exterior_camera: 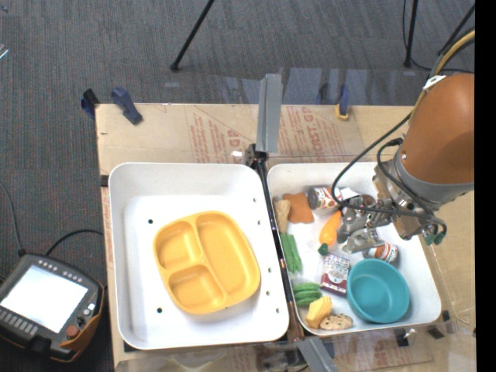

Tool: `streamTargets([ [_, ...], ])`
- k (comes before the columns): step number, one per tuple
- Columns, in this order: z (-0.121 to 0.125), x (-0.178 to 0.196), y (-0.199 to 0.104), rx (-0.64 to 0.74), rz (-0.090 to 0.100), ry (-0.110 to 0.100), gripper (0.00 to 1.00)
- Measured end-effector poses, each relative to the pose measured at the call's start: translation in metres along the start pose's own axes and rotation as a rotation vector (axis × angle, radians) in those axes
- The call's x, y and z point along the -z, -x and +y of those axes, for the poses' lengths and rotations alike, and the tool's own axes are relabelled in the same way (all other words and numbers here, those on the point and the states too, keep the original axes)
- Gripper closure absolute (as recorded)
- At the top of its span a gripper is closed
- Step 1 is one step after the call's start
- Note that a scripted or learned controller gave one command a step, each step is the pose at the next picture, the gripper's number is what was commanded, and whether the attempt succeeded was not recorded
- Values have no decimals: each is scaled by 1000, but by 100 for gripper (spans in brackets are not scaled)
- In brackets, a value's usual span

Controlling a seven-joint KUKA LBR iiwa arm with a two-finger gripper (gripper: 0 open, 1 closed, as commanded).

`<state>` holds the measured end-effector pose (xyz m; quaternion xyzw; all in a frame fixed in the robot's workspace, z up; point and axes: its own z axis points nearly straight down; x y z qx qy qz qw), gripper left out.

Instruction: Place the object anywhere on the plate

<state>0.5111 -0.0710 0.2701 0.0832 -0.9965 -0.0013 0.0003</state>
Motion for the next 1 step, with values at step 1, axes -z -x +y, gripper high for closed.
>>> streamTargets([
  [1,82,-64,15,389,3,2,100],
])
